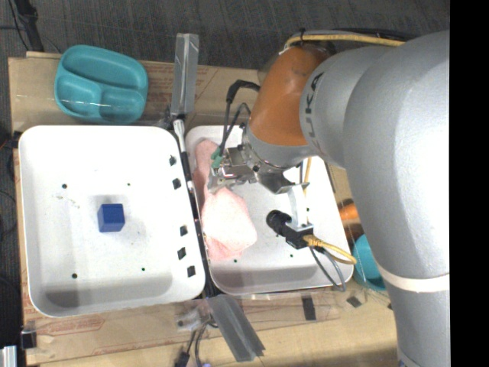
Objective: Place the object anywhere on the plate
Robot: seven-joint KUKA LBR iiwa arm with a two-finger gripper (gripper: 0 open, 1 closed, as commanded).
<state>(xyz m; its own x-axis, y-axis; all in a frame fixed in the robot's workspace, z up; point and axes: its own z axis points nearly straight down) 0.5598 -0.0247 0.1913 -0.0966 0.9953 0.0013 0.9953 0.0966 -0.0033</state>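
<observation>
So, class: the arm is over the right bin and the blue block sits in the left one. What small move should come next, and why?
Probably swing the gripper left toward the blue block, which lies alone in the left bin, apart from the arm.

My own arm (367,128) fills most of the right bin (260,277), and with the pink plate (225,220) lying along that bin's left side, little bare floor shows there beyond a strip at the near edge. The left bin (46,205) lies wide open, its floor broken only by a small blue cube (111,216) near the middle. A teal dish (101,82) sits on the table (221,79) beyond the left bin, and black clips (182,232) line the wall between the bins.
</observation>
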